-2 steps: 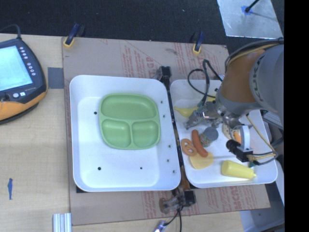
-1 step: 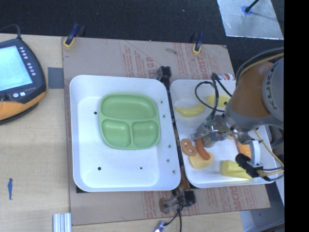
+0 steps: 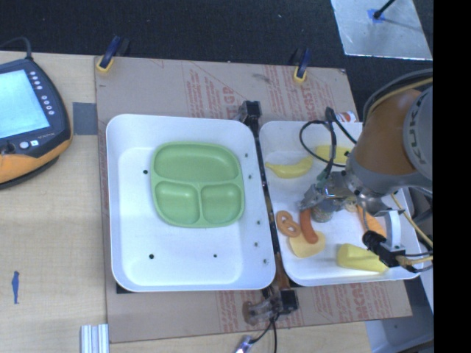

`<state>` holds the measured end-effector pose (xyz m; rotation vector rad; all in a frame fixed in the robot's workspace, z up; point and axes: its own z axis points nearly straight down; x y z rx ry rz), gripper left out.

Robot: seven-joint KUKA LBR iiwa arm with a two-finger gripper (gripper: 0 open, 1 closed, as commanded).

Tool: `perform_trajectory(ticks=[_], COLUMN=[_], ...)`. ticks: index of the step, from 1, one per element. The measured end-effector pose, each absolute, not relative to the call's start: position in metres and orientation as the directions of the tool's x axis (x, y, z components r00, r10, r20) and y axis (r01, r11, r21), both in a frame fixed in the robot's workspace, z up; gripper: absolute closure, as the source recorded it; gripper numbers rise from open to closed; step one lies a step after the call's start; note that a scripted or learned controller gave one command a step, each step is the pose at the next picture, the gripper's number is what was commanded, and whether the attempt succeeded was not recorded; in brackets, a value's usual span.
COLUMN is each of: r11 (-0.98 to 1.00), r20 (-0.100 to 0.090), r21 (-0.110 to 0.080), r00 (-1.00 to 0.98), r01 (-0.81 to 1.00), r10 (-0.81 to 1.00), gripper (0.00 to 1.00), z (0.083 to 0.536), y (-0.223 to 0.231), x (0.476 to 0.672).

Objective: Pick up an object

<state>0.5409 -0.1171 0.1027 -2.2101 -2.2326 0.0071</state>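
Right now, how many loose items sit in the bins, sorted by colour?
Green: 1, the divided plate in the left bin.
Yellow: 4 in the right bin, namely banana, piece behind the cable, wedge, flat slice.
Orange-red: 3, namely pretzel, sausage, carrot-like stick.
Total: 8 visible.

We see a grey arm [image 3: 423,134], a wide orange band [image 3: 390,134] above the wrist, black cable [image 3: 324,127] looped behind metallic fingers [image 3: 318,197].

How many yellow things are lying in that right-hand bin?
3, possibly more under the arm: a banana near the top left, a yellow piece behind the cable, and a yellow wedge at the front right.
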Motion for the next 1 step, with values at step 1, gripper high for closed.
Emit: perform_trajectory(ticks=[1], r11=[0.005], r20=[0.000], r21=[-0.001], r00=[-0.005], r01=[1.000], r10=[1.000], gripper=[1.00], z=[0.1922], y=[-0.0572], x=[0.5745])
